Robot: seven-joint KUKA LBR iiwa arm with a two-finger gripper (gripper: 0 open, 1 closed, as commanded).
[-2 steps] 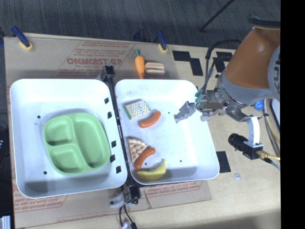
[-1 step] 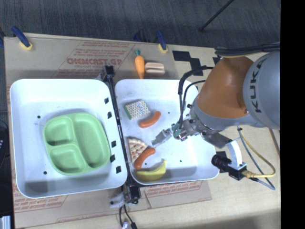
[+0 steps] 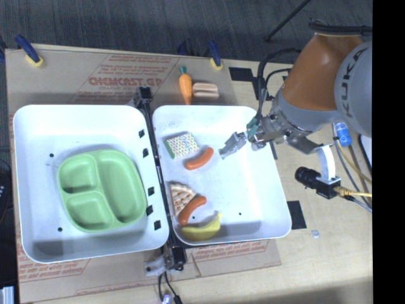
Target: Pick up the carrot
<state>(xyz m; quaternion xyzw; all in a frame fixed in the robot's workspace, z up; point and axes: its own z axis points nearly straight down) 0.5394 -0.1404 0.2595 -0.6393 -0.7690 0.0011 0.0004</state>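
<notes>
Camera view tells me nothing's grasped: my jaws [image 3: 231, 145], state unclear, hover in the right bin [image 3: 266, 195], carrot [image 3: 185, 86] untouched on the counter [image 3: 114, 75].

Two shallow white bins sit side by side on the worktop. The left bin [image 3: 25, 170] holds a green divided plate [image 3: 100, 188] with three compartments, lying near the bin's middle. In the right bin [image 3: 269, 189], a small patterned block [image 3: 181, 145], perhaps a sponge, lies toward the far left corner, and just beside it, nearer the middle, lies a sausage [image 3: 199, 158]. At the bin's near left corner a waffle [image 3: 180, 197] has a second sausage [image 3: 192, 208] lying across it, and a banana [image 3: 202, 228] rests against the near wall. Outside the bins, by the worktop's far edge, lies a hot dog bun [image 3: 205, 91]. Blue clamps [image 3: 29, 50] grip that far edge.
</notes>
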